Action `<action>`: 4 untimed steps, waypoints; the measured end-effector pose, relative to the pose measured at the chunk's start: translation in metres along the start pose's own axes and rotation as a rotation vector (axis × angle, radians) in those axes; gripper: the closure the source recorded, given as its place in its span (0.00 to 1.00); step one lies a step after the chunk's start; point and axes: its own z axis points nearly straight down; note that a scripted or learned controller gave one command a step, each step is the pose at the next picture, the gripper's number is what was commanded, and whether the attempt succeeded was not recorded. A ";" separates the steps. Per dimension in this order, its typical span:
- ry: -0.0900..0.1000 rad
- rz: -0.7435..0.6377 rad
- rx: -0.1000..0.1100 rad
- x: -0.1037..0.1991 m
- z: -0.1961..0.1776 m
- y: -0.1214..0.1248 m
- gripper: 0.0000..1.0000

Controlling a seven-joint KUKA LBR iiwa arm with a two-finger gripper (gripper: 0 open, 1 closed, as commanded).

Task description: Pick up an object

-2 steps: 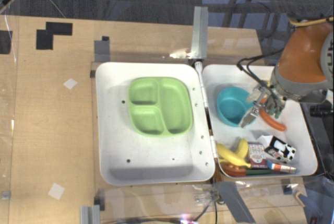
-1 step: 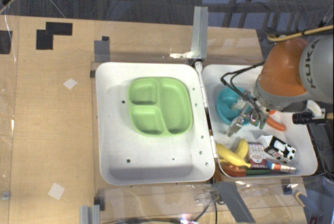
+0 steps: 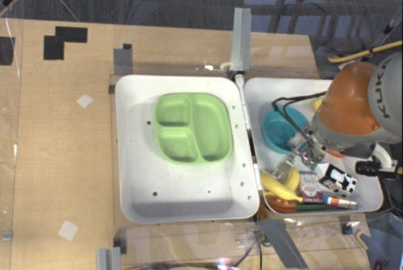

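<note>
My gripper [image 3: 295, 160] hangs low in the right bin [image 3: 252, 112], below the arm's orange band [image 3: 347, 102]. It is just above a yellow banana [image 3: 281, 184] and in front of a teal bowl [image 3: 281, 128]. Around it lie an orange-red item [image 3: 283, 204], a red and green marker [image 3: 327, 201], a small white packet [image 3: 308, 184] and a black-and-white object [image 3: 338, 180]. The arm hides the right part of this bin. Nothing is visibly held.
The left bin [image 3: 135, 190] holds a green divided plate [image 3: 191, 128] near its middle. A raised rim separates the two bins. A metal post [image 3: 241, 36] stands behind them. Black cables loop over the teal bowl.
</note>
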 end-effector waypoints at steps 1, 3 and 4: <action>-0.028 -0.008 -0.015 -0.007 -0.020 0.006 1.00; 0.002 0.076 0.003 0.012 -0.001 0.006 0.00; -0.023 0.069 -0.012 0.005 -0.019 0.012 1.00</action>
